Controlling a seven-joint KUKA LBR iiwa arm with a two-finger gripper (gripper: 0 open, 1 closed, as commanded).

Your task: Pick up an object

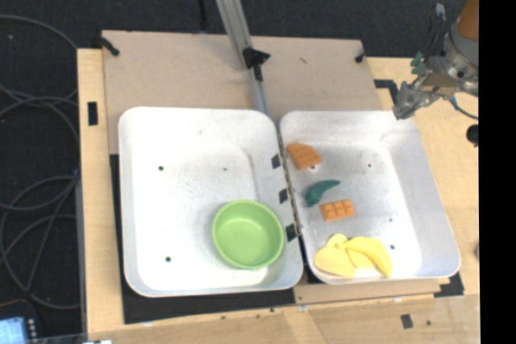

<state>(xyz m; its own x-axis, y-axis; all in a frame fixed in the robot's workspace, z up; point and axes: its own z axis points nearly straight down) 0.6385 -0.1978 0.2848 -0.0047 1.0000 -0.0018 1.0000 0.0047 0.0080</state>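
While nothing yet lifted, task barely begun: tool just outside far corner of right bin, grip state impossible to tell. Inside right bin: orange piece, teal piece, waffle block, yellow bananas, all untouched. Whole grasp left

Two bins side by side on the bench, gripper off the right bin's far corner

The left bin holds a bowl in its near right corner. The right bin holds a wedge by its left wall, then nearer a curved piece, a waffle block, and a banana bunch. The gripper sits at that bin's far right corner.
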